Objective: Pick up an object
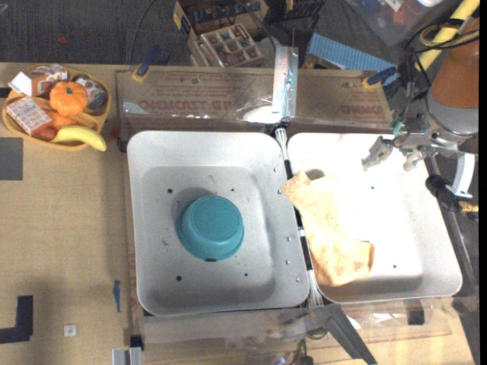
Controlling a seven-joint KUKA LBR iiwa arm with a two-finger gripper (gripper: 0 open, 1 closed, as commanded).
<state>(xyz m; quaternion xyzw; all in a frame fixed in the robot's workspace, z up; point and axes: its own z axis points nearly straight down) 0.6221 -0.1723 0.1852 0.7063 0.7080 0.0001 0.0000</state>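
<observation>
Jaws (pixel 378 157) hanging at far side of right bin (pixel 434 280), open/closed state unclear, nothing visibly gripped; crumpled tan cloth (pixel 329 226) down-left of them, long axis running far-left to near-right; teal bowl (pixel 211 227) in left bin (pixel 144 204), farther off.

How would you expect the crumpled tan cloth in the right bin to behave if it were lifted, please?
The crumpled tan cloth is probably floppy: it lies in soft folds. It would likely drape and sag from one pinch. It looks light, draped partly over the right white bin's rim.
</observation>
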